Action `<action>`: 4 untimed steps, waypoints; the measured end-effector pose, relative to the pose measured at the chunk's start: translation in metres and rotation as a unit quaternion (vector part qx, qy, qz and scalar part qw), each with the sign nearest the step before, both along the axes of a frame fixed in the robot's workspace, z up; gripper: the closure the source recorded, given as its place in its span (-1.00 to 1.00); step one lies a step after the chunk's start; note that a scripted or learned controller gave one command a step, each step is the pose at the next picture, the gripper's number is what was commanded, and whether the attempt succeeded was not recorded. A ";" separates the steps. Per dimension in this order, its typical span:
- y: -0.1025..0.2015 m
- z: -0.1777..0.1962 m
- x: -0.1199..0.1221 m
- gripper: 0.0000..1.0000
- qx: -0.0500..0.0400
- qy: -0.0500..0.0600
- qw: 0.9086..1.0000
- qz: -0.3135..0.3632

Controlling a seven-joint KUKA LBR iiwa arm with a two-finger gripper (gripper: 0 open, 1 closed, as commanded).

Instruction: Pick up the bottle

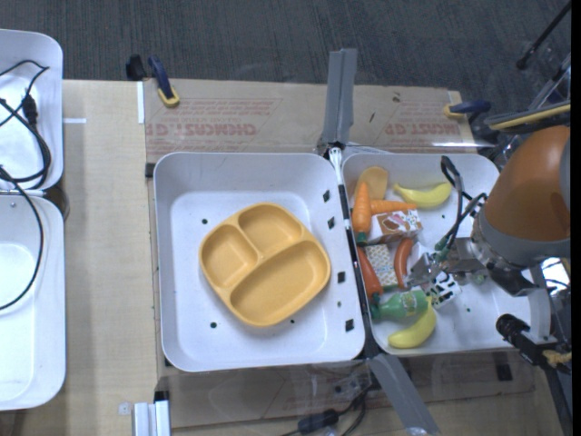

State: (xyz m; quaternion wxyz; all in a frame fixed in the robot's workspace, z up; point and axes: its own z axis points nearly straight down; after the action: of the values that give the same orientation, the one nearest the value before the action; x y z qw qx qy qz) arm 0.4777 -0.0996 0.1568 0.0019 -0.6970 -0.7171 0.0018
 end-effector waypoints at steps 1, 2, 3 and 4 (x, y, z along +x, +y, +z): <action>-0.004 -0.052 0.006 -1.00 -0.007 -0.013 0.990 0.143; -0.069 0.042 0.010 -1.00 0.000 -0.002 0.982 0.187; -0.104 0.081 0.083 -1.00 -0.001 -0.002 0.994 0.110; -0.095 -0.033 0.003 -1.00 0.002 -0.001 0.977 0.213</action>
State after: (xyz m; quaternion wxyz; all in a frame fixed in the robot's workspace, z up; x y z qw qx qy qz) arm 0.4804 -0.1945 0.1235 0.0022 -0.5286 -0.8488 0.0004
